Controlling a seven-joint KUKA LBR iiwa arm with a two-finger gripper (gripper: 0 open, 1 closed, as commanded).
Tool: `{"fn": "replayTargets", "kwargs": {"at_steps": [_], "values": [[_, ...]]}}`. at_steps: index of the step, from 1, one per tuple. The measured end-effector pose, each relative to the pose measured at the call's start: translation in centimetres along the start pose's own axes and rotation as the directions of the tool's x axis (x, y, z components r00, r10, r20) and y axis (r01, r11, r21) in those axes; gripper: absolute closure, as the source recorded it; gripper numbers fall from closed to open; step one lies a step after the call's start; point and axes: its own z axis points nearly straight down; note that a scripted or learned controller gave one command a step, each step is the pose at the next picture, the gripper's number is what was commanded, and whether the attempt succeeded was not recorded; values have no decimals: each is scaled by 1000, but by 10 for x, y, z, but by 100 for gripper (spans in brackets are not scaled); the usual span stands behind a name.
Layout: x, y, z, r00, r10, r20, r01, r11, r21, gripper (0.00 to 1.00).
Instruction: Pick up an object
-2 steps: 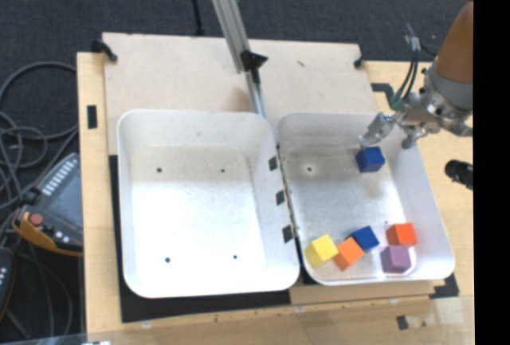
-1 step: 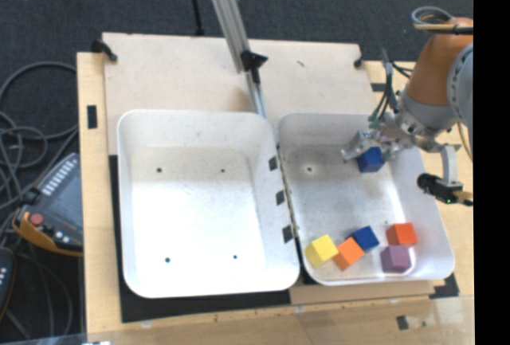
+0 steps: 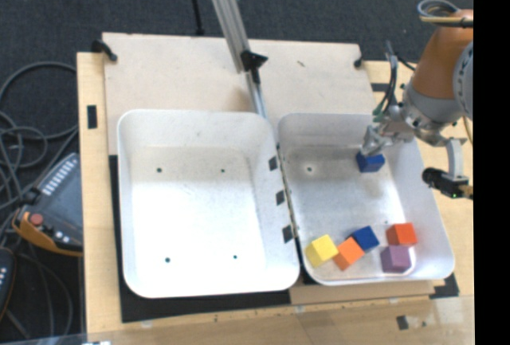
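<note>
Gripper: the gripper (image 3: pixel 374 146) sits at the upper right of the right bin (image 3: pixel 335 128); its tip is right at the top of a blue cube (image 3: pixel 370 162). The tip looks narrow and closed down around the cube's top, but whether the cube is truly pinched between it I cannot tell.
Task's thing: the blue cube, near the bin's back wall, at about 1 o'clock from the bin's middle.
Handling: judged a small foam or wooden block, light, stiff, not fragile, with flat matte faces that should not slip much.
Where to hold: two opposite flat sides, squarely, near mid-height; a corner-on pinch would likely twist it out.
Other blocks: at 5 to 6 o'clock in the same bin lie a yellow cube (image 3: pixel 321 249), an orange cube (image 3: pixel 349 252), a second blue cube (image 3: pixel 366 238), a red-orange cube (image 3: pixel 402 234) and a purple cube (image 3: pixel 396 258), clustered close, some touching.
Left bin (image 3: pixel 151 128): white, on the counter (image 3: pixel 183 64).
</note>
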Motion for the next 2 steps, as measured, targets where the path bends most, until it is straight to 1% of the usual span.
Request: {"fn": "replayTargets", "kwargs": {"at_steps": [1, 2], "values": [[0, 0, 1, 1000, -1, 1, 1, 1000, 2, 0], [0, 0, 1, 1000, -1, 1, 1, 1000, 2, 0]]}}
